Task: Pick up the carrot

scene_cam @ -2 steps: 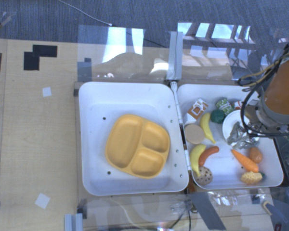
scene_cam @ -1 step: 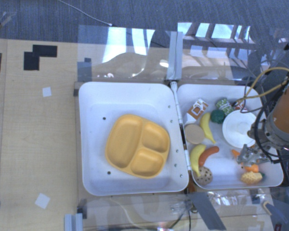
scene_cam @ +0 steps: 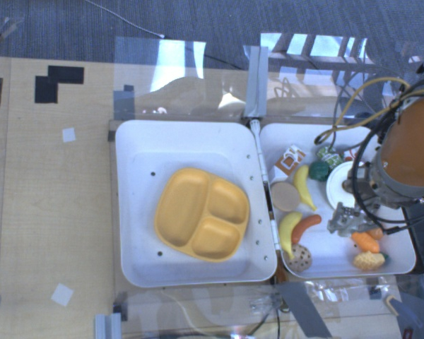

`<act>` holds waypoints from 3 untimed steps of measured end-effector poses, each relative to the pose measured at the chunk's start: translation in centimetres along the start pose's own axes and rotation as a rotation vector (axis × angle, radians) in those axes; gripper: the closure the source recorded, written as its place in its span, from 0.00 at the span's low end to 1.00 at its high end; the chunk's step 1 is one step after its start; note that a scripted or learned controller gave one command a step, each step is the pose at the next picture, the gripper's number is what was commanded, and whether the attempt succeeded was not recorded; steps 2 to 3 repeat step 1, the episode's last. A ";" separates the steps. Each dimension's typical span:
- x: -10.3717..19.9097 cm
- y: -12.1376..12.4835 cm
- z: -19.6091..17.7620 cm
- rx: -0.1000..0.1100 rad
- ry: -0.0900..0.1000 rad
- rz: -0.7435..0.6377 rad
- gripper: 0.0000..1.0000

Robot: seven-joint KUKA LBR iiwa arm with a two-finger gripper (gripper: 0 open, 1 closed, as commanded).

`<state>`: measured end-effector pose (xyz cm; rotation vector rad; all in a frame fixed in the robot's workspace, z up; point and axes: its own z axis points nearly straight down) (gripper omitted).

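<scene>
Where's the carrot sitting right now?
In the camera view the carrot lies in the right bin, near its lower right corner, just above a tan bread-like piece and right beside the gripper.

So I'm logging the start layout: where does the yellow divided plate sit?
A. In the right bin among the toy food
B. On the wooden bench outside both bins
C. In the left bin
C: the yellow divided plate lies alone inside the left bin, while the toy food, including the carrot, is in the right bin.
</scene>
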<state>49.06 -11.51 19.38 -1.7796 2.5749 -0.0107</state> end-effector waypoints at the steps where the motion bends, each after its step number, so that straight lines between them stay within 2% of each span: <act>1: 5.2 -3.4 -0.9 -0.005 0.002 -0.197 1.00; 3: 5.2 -3.4 -0.9 -0.005 0.002 -0.197 1.00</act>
